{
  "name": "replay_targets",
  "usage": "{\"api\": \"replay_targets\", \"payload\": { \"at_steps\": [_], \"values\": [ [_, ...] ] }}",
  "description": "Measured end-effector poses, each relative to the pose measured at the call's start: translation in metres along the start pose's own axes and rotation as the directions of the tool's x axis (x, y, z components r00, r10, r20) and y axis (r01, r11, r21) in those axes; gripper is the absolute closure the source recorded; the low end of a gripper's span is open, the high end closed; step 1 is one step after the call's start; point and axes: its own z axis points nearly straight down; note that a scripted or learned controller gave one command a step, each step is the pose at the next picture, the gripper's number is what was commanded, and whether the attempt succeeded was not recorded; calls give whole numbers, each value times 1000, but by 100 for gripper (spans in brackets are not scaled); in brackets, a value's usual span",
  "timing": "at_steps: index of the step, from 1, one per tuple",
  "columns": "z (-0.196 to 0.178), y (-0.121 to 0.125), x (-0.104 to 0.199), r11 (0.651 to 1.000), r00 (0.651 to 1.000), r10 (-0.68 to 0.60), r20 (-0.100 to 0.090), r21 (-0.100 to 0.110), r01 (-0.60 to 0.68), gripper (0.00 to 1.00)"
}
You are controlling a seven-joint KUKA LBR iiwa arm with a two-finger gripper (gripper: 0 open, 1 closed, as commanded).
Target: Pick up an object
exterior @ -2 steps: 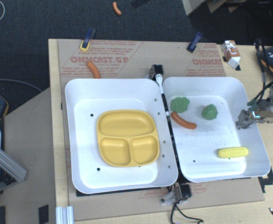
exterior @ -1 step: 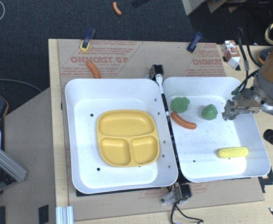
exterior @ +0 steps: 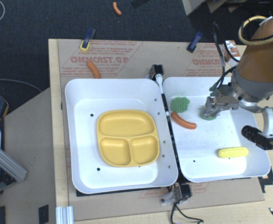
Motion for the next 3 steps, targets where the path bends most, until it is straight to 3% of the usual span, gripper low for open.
{"api": "replay_targets", "payload": {
  "at_steps": [2, 3],
  "values": [
    [-7, 52, 88, 1000, 1000, -2, -1, -4, 2, 100],
    [7, 67, 107, 1000, 1000, 2, 1, -2, -2, 100]
  ]
}}
